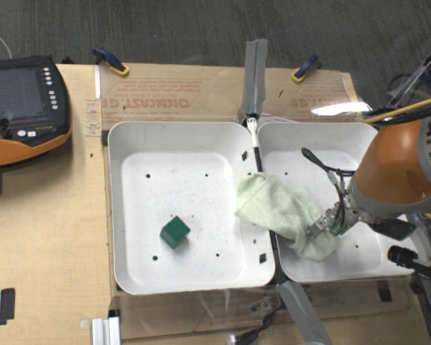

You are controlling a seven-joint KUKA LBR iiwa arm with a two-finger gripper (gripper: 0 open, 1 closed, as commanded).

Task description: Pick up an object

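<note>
Pale green cloth (281, 208) lying draped across the divider between the two bins, tool (329, 225) sitting down at its right end.

The cloth is lying crumpled, its left part spilling into the left bin (129, 264) and its larger part resting in the right bin (366, 264). The tool is touching the cloth's right edge; whether it is gripping the fabric, and how far it is opening, cannot be told. The arm (395, 171) is reaching in from the right. A green block (175, 231) is sitting in the left bin, well apart from the cloth. A tablet-style controller (21, 110) is resting on the tabletop (43, 250) at the far left.
</note>
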